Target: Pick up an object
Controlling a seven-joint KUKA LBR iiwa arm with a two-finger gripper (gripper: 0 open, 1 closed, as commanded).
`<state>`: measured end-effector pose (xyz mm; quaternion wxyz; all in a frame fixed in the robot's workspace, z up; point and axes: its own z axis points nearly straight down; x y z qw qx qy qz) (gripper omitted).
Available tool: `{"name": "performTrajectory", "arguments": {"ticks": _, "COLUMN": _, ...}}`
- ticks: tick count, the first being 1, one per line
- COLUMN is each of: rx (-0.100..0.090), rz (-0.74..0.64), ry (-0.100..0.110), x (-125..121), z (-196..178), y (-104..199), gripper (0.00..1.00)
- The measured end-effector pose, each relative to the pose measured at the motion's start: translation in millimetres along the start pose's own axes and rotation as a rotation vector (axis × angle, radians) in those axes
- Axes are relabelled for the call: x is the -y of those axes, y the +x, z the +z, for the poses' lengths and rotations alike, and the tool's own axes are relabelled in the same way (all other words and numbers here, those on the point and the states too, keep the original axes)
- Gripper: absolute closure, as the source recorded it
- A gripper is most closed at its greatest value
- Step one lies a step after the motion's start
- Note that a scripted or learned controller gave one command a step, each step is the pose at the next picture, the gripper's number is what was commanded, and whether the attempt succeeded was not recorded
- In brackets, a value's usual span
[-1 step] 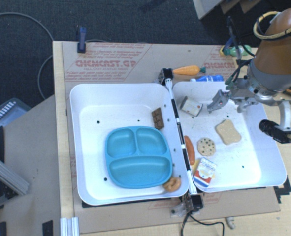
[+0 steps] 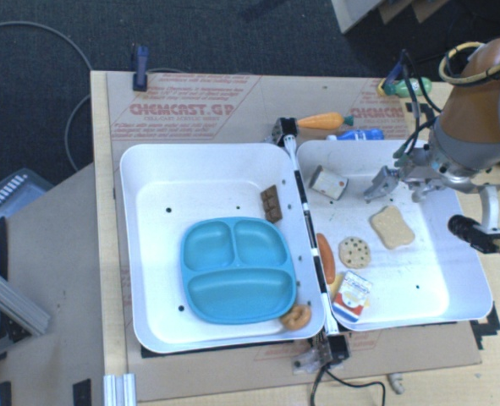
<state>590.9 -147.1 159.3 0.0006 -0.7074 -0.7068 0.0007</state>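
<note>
The right bin (image 2: 453, 307) holds a slice of toast (image 2: 392, 227), a round cookie (image 2: 354, 251), an orange sausage (image 2: 326, 258) against its left wall, a small carton (image 2: 352, 296) at the front and a grey wedge-shaped piece (image 2: 327, 183) at the back. My gripper (image 2: 401, 184) hangs over the back of this bin, just above and behind the toast. It is open, with its two grey fingers (image 2: 379, 186) spread and nothing between them. The left bin (image 2: 148, 252) contains a blue divided plate (image 2: 237, 269), a brown block (image 2: 271, 203) and a pretzel-like piece (image 2: 297, 315).
Behind the bins lie a carrot (image 2: 321, 121), a blue bottle (image 2: 366, 134) and a green item (image 2: 399, 85). A black fitting (image 2: 475, 232) on the arm juts over the right bin's right side. The wall between the bins (image 2: 304, 218) runs front to back.
</note>
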Motion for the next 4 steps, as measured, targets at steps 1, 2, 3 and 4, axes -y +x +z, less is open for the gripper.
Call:
{"name": "performTrajectory", "arguments": {"ticks": 1, "rx": 0.002, "rz": 0.000, "ry": -0.005, "x": 21.7, "z": 73.8, "y": -26.3, "gripper": 0.00}}
{"name": "performTrajectory", "arguments": {"ticks": 2, "rx": 0.001, "rz": 0.000, "ry": -0.006, "x": 21.6, "z": 64.5, "y": -25.8, "gripper": 1.00}}
{"name": "performTrajectory", "arguments": {"ticks": 3, "rx": -0.001, "rz": -0.002, "ry": -0.005, "x": -28.0, "z": 73.7, "y": 37.5, "gripper": 1.00}}
{"name": "performTrajectory", "arguments": {"ticks": 4, "rx": -0.001, "rz": -0.002, "ry": -0.003, "x": 14.8, "z": -25.6, "y": 121.6, "gripper": 1.00}}
